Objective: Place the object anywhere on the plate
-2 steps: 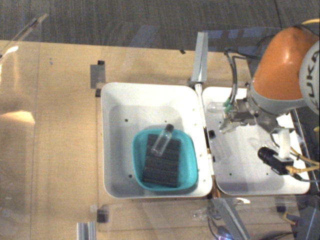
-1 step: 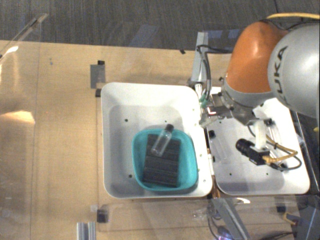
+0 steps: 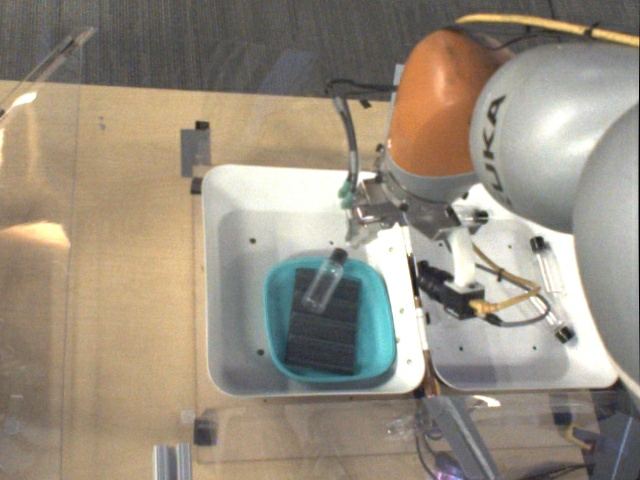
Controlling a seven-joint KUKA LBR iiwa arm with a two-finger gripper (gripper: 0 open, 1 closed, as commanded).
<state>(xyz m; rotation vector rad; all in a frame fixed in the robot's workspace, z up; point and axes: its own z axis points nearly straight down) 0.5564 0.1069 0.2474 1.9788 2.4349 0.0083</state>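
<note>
Lying on the teal plate (image 3: 372,340) in the left bin (image 3: 232,298), a small clear bottle (image 3: 324,280) with a dark cap rests tilted across a dark ridged block (image 3: 324,330). The gripper (image 3: 372,215) sits just beyond the plate's far rim, under the orange wrist band (image 3: 440,108); whether it is wide or narrow I cannot tell. Risk, as I judge it: the bottle is round and perched on the ridges, so a nudge from the arm could roll it off the plate.

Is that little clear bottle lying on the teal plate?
Yes, the clear bottle rests on a dark ridged block on the teal plate.
</note>
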